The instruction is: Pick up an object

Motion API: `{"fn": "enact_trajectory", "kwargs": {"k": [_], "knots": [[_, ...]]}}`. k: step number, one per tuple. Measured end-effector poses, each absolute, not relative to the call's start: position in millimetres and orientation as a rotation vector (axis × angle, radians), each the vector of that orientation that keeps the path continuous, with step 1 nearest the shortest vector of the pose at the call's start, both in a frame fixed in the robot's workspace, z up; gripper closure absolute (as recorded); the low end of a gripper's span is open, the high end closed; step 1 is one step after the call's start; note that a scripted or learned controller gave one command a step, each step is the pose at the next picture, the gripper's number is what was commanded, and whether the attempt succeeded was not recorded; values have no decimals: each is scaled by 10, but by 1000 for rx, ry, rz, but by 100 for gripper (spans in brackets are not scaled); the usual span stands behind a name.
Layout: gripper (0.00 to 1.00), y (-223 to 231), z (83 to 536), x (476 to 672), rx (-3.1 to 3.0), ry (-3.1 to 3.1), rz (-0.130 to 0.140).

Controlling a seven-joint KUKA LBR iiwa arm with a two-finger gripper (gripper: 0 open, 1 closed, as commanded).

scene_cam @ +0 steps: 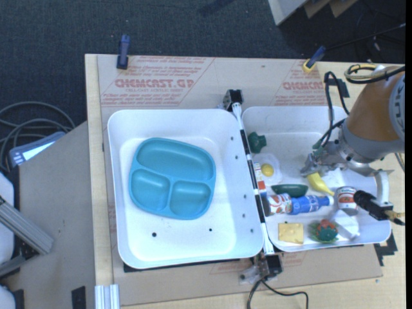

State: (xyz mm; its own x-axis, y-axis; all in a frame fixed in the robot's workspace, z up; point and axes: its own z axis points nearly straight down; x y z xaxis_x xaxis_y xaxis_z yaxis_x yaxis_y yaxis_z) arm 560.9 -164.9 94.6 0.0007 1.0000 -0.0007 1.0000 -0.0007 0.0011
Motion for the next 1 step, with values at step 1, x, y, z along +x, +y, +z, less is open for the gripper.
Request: {"fn": "enact_trajectory", "kwargs": {"k": [1], "knots": [[100, -541, 1853, 5865, 2219, 2223, 4]]}}
